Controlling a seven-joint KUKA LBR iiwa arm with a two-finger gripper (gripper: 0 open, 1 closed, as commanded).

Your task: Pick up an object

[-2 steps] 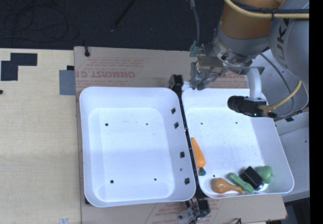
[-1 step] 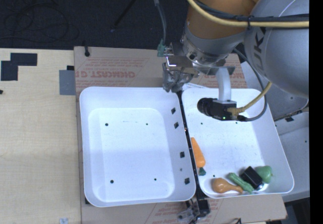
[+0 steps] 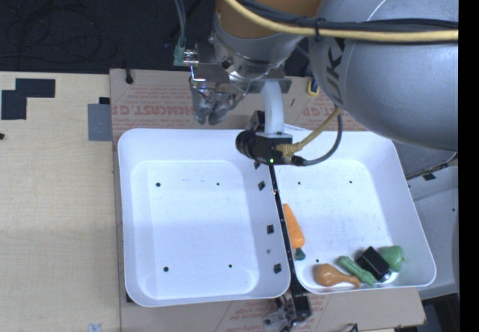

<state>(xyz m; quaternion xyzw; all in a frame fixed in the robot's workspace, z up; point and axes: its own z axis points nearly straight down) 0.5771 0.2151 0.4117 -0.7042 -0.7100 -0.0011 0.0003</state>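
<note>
You are at the very start of the pick, by my reading: the grey arm's two-finger gripper (image 3: 212,108) hangs above the far rim of the left shallow white plastic bin (image 3: 135,173), over the cardboard sheet (image 3: 157,102) behind it, and nothing sits between its fingers. The fingers point down and look close together, but they are dark and blurred against the cardboard, so you cannot tell whether they are parted or closed.

Everything worth grasping lies in the right shallow white plastic bin (image 3: 404,196), well apart from the gripper. A small orange carrot-shaped toy (image 3: 293,227) rests against the dividing wall between the bins. In the near corner sit a tan pear-shaped toy (image 3: 334,275), a long green pod-like toy (image 3: 358,270), a small black block (image 3: 372,263) touching it, and a rounded green toy (image 3: 392,255) just beside the block.

Your next move calls for carrying the gripper across the divider to the right bin and lowering it over one item. The carrot lies alone, though tight to the wall; the corner cluster is crowded, so a finger could catch a neighbour.

Red print runs across the cardboard, upside down from this view and partly hidden by the arm; it is too broken to read reliably.
</note>
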